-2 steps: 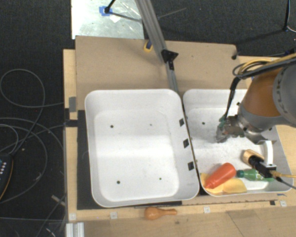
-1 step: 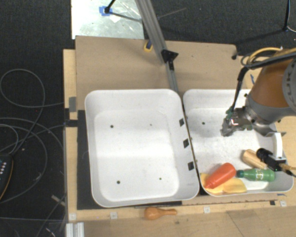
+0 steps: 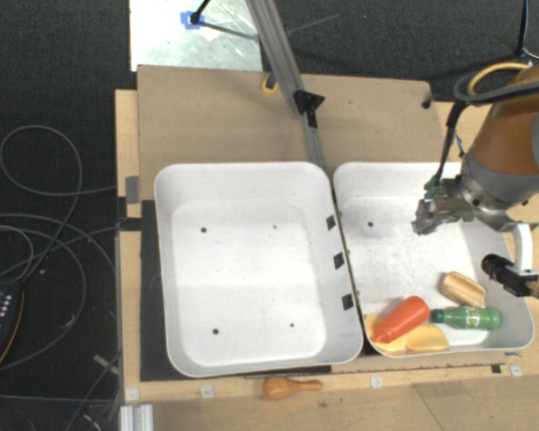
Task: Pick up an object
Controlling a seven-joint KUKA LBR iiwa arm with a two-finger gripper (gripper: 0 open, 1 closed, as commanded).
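Note:
The right bin (image 3: pixel 377 241) holds several objects along its front edge: an orange carrot-shaped piece (image 3: pixel 401 319), a yellow piece (image 3: pixel 420 339) under it, a green bottle (image 3: pixel 468 317) lying on its side, and a tan bread-like roll (image 3: pixel 463 287). My gripper (image 3: pixel 428 220) hangs over the back right part of this bin, well behind the objects and apart from them. Nothing shows between its fingers. The grey arm with the orange band (image 3: pixel 512 142) reaches in from the right.
The left bin (image 3: pixel 242 268) sits beside the right one, joined by black clips (image 3: pixel 339 260). A tan pear-shaped object (image 3: pixel 290 386) lies on the bench in front of the bins. A metal pole (image 3: pixel 283 52) slants across the back. Cables lie on the floor at left.

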